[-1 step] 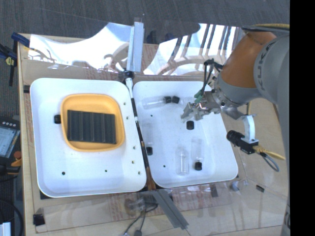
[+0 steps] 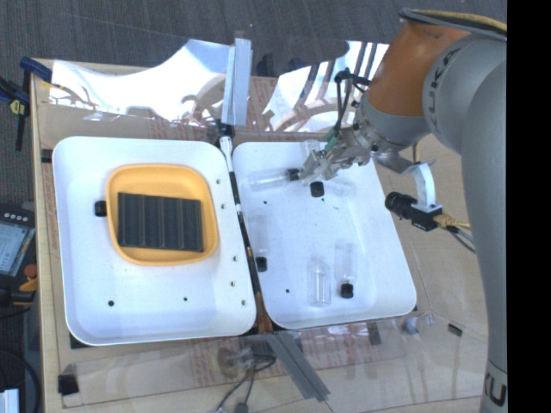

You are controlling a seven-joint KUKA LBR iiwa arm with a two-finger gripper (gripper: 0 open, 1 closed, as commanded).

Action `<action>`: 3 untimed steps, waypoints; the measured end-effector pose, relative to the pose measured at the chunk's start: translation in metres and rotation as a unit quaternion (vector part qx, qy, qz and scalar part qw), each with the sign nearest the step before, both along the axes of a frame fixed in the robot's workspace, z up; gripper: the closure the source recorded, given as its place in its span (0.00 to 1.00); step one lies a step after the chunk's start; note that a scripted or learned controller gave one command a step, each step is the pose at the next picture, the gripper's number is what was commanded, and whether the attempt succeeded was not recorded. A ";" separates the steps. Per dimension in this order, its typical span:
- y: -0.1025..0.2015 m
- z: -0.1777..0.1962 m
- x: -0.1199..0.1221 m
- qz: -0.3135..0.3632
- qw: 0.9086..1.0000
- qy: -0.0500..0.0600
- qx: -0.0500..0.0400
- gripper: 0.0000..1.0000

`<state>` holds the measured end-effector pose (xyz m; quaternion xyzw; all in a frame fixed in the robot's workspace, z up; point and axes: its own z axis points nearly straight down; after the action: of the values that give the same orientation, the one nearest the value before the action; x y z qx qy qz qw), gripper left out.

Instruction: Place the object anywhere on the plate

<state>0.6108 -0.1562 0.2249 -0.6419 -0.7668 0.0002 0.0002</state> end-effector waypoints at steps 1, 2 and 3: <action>0.000 0.000 0.000 0.000 1.000 0.000 0.000 0.00; -0.038 -0.025 -0.013 0.157 0.988 0.001 0.001 0.00; 0.033 -0.027 -0.017 0.224 0.975 0.001 0.001 0.00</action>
<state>0.5938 -0.1234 0.1984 -0.4540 -0.8910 0.0006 0.0018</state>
